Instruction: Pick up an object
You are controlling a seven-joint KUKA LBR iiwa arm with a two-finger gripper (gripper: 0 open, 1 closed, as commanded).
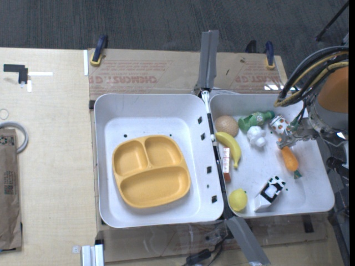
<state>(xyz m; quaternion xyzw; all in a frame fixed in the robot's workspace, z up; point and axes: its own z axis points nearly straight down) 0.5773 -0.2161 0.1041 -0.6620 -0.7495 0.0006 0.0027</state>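
The right bin (310, 204) holds several small things. An orange carrot (290, 159) lies near its right wall. My gripper (287, 138) hangs just above the carrot's upper end, reaching in from the right. A small white and red patterned piece (277, 125) sits just left of the gripper. Further left are a green toy (257, 118), a white lump (256, 137), a brown round piece (226, 124) and a banana (233, 148). A lemon (237, 199) and a black and white box (271, 190) lie near the front.
The left bin (105, 148) holds a yellow divided plate (151, 170). A thin red and white packet (226, 163) lies along the divider between the bins. Cables and the arm's orange band (335, 90) crowd the right bin's far right corner.
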